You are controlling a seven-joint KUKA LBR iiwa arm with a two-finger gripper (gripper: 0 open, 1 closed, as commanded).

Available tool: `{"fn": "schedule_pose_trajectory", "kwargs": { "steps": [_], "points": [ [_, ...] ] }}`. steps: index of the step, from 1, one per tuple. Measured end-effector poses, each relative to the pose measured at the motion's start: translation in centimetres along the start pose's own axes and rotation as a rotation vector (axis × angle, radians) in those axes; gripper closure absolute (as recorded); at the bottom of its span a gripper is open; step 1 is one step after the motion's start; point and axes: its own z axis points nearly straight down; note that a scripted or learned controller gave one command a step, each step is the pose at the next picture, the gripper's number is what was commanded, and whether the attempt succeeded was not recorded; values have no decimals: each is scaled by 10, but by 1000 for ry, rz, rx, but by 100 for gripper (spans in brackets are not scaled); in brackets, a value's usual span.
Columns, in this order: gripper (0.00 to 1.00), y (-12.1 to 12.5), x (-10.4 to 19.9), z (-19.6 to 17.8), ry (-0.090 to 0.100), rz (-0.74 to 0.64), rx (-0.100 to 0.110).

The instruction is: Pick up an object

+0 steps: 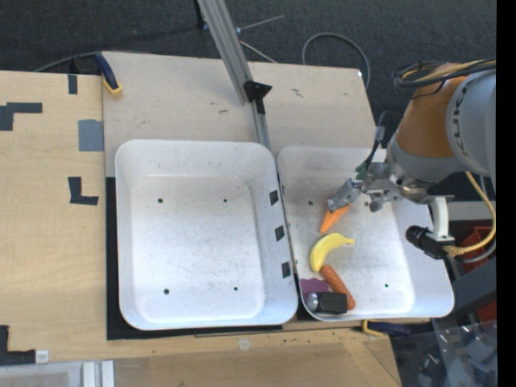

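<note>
The bench (185, 111) carries two shallow white bins side by side. The left bin (129, 216) sits toward nine o'clock from the arm's working spot, its floor bare apart from dark speckles and four small dots, so it offers wide open room. Its right rim touches the left rim of the right bin (419, 297), and small dark clips mark that shared edge. A metal rail (230, 43) slants down from twelve o'clock and ends at a black bracket just above where the two bins meet.

The arm (447, 127) reaches in from three o'clock, and its gripper (345, 196) hangs over the upper middle of the right bin. Whether its jaws are spread or pressed together cannot be told at this size; nothing is clearly seen pinched between them.

An orange carrot (334, 216) lies just at seven o'clock of the gripper, close under its tip. A yellow banana (326, 250) lies just below that carrot. Toward six o'clock, near the bin's lower left corner, a second orange carrot (335, 280) rests against a black block (331, 301). The right half of this bin's floor is bare, leaving room toward four o'clock.

No label or writing can be read anywhere.
</note>
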Motion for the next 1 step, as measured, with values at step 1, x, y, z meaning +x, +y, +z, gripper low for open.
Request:
{"fn": "schedule_pose_trajectory", "kwargs": {
  "steps": [1],
  "points": [
    [0, -8, -3, 47, 0, 0, -1]
  ]
}}
